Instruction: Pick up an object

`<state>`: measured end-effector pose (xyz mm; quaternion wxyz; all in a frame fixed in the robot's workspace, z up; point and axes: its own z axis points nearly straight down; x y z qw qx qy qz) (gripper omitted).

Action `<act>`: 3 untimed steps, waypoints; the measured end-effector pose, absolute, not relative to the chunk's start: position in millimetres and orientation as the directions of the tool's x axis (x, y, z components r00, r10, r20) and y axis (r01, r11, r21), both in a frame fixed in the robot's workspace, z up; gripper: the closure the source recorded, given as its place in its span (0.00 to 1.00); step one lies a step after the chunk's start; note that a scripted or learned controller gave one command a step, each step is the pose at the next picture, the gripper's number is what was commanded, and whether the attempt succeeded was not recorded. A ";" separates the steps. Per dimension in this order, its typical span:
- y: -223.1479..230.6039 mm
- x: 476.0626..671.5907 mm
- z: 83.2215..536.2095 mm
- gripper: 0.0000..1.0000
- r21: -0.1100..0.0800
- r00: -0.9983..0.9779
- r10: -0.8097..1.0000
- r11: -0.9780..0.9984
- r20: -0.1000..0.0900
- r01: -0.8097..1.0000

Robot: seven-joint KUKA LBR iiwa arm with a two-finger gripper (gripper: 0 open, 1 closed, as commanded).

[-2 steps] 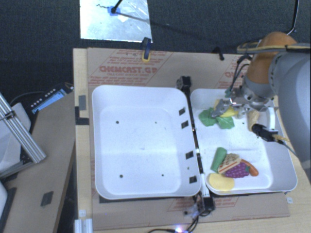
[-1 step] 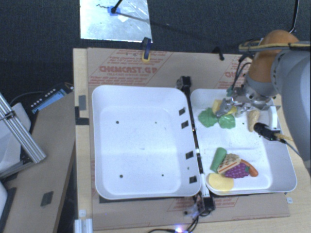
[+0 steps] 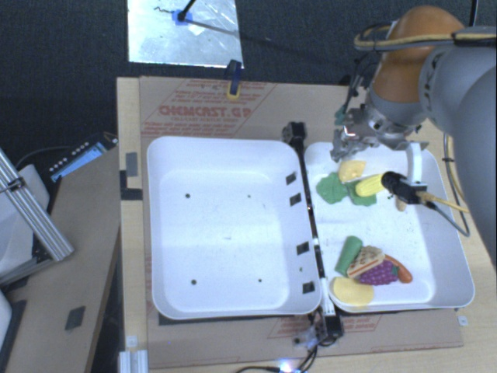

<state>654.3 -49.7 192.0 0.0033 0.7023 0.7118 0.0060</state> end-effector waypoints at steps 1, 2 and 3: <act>14.4 670.1 211.4 1.00 0.006 -0.011 1.000 0.011 0.003 1.000; 22.2 597.8 182.2 1.00 -0.007 -0.001 1.000 0.001 0.001 1.000; 44.2 489.5 183.5 1.00 -0.009 -0.002 1.000 0.002 0.002 1.000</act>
